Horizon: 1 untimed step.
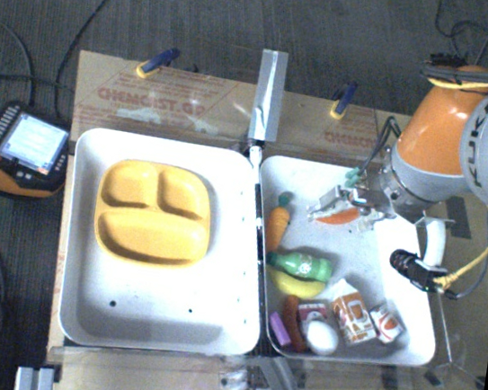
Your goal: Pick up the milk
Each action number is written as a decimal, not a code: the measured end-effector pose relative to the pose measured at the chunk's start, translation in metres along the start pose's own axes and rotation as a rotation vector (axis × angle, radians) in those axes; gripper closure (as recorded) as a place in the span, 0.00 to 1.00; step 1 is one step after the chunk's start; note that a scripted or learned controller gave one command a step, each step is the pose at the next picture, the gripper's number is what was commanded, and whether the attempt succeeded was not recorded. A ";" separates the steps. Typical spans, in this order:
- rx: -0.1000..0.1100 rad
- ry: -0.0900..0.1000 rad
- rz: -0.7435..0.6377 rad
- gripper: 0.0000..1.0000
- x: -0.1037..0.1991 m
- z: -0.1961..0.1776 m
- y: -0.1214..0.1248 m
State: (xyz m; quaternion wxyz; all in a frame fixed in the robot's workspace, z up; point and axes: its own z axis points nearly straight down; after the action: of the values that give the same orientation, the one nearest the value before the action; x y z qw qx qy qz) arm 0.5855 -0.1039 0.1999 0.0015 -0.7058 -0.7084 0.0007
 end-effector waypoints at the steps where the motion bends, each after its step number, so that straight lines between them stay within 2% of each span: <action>1: 0.000 -0.001 -0.090 0.00 -0.055 0.034 -0.087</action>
State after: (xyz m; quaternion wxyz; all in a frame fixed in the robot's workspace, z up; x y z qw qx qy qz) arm 0.4983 -0.1591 0.1660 0.0014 -0.6733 -0.7394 0.0011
